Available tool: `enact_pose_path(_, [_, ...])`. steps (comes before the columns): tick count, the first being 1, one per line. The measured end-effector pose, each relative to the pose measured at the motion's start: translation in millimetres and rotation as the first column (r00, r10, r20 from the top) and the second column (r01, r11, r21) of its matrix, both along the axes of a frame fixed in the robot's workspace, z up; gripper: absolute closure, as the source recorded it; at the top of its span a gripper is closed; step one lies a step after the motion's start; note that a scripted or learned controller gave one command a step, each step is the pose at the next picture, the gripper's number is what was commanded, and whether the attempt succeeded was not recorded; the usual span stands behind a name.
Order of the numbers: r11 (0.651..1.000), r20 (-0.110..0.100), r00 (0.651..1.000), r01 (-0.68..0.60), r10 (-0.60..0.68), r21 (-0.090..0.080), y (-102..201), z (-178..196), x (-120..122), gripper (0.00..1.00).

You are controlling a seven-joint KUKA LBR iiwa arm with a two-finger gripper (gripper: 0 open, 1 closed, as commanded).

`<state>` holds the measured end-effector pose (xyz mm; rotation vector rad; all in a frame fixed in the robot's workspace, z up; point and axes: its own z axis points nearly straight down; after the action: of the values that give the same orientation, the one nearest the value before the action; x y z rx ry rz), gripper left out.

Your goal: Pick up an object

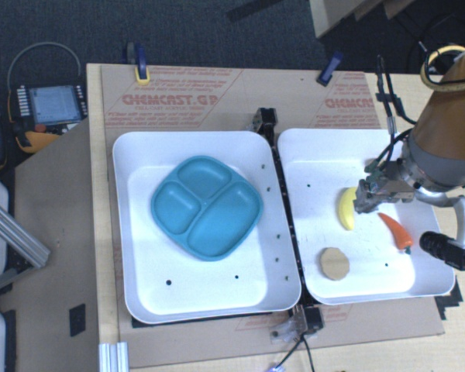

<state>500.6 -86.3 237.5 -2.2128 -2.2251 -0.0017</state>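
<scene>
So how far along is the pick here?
Done: the gripper is down in the right bin, at the banana. In hand: nothing visibly lifted; the banana, carrot and tan disc all lie on the bin floor. Left: grasp one and raise it. The blue plate sits in the left bin.

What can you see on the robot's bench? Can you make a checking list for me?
Surface: two white bins, left and right, on a cardboard sheet.
Job's things: yellow banana, orange carrot, tan round piece, all in right bin.
Clutter: blue divided plate in left bin.
Grippers: pincer right beside the banana.
Cables: black ones along arm.
Surroundings: handheld screen on floor.
</scene>
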Motion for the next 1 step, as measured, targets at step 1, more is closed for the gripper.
enact_pose_path(1, [1.000, 0.001, 1.000, -0.001, 0.001, -0.001, 50.0, 5.9, -0.6, 1.00])
